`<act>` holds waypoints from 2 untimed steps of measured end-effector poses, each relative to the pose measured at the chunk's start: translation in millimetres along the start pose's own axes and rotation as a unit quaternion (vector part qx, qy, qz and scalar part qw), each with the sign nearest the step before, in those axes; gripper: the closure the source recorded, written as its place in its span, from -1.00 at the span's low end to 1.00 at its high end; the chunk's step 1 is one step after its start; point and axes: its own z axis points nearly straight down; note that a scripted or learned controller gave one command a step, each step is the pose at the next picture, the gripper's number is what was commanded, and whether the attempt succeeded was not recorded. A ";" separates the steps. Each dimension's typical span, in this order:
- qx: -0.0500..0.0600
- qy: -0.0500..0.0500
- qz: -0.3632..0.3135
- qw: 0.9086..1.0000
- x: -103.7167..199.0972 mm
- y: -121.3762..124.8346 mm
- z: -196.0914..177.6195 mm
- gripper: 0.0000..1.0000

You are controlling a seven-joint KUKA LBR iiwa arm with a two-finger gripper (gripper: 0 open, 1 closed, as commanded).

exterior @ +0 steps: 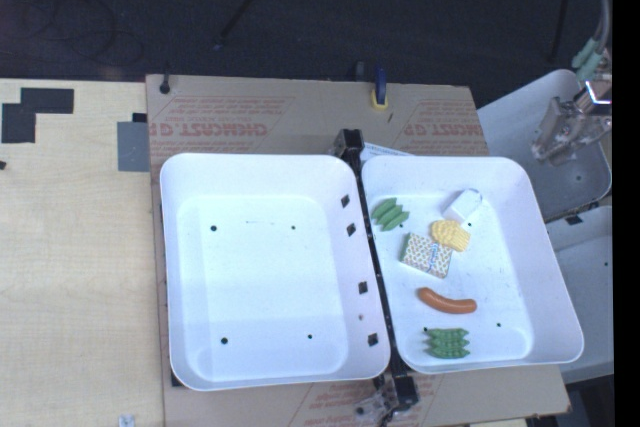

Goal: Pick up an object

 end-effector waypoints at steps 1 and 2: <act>0.003 0.000 0.000 1.000 67.1 0.1 3.0 1.00; 0.003 0.000 0.000 1.000 130.7 5.9 3.3 1.00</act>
